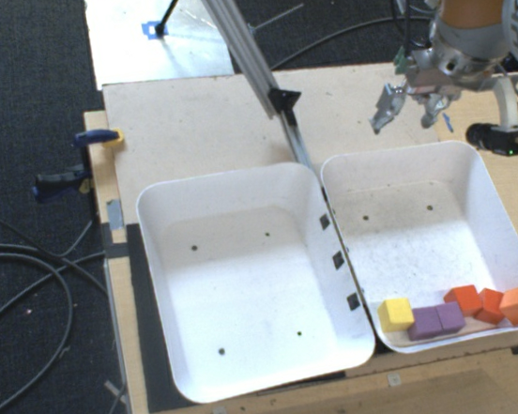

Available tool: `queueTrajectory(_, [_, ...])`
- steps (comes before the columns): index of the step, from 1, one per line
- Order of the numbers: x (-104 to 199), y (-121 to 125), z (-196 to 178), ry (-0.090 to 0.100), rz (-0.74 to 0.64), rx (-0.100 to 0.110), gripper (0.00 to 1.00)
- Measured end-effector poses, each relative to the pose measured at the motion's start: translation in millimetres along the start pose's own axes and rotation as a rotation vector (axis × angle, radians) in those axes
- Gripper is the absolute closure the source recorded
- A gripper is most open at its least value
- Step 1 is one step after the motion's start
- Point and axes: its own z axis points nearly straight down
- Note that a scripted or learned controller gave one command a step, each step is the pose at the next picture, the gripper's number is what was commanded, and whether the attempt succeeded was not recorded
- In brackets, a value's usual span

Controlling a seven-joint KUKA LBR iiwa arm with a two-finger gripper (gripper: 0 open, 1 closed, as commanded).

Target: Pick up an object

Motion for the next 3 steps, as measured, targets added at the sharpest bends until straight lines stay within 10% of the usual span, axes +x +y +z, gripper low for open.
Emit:
queueTrajectory(1, [-27.8, 3.5, 161.7, 0.000, 0.006, 0.006, 0.00])
queueTrajectory(2, [-118.9, 5.9, 195.3, 0.009, 0.013, 0.022, 0.00])
queueTrajectory(3, [-86.6, -40.8, 192.7, 0.002, 0.006, 0.003, 0.00])
